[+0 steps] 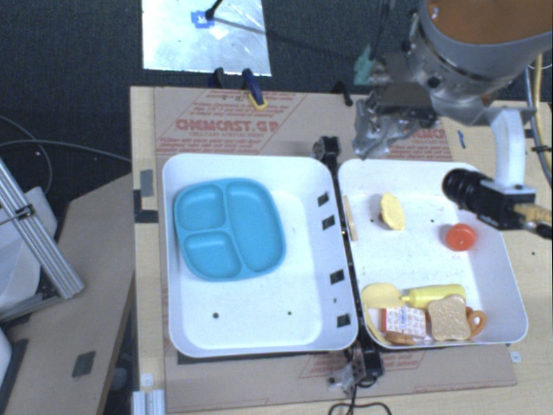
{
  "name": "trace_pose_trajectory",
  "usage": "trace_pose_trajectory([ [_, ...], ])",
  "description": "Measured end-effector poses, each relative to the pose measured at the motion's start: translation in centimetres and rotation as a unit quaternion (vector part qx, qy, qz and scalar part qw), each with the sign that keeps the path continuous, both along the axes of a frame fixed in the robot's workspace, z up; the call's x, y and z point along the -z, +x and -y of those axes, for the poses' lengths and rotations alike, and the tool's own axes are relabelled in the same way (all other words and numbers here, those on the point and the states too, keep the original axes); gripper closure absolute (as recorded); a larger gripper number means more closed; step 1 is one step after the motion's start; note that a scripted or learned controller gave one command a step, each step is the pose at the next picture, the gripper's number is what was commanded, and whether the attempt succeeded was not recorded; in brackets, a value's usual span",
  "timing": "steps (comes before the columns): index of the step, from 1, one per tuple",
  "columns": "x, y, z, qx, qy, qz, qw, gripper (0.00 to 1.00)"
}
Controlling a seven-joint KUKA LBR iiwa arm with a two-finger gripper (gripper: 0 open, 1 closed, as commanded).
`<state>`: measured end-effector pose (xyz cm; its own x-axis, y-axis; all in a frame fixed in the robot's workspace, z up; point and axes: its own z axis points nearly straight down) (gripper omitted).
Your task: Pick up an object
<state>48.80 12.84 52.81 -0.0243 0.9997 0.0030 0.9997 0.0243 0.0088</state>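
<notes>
My gripper [378, 137] hangs over the far rim of the right bin [510, 284], near its left corner, with nothing seen in it. In that bin a small yellow piece [392, 211] lies just below the gripper. A red-orange round piece [460, 236] sits to the right. Along the front wall lies a cluster: a pale yellow round [378, 296], a yellow banana-like piece [436, 296], a bread slice [448, 318] and a red-and-white packet [404, 322].
The left bin [302, 188] holds a blue divided plate [229, 229]. A black cylinder on a white bracket [473, 190] juts over the right bin's far right corner. Black clips [331, 223] line the wall between the bins.
</notes>
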Motion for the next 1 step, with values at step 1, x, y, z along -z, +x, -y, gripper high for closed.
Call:
trace_pose_trajectory([
  [1, -1.11, 0.05, 0.02, -0.003, 0.0003, 0.001, 1.0, 1.0],
])
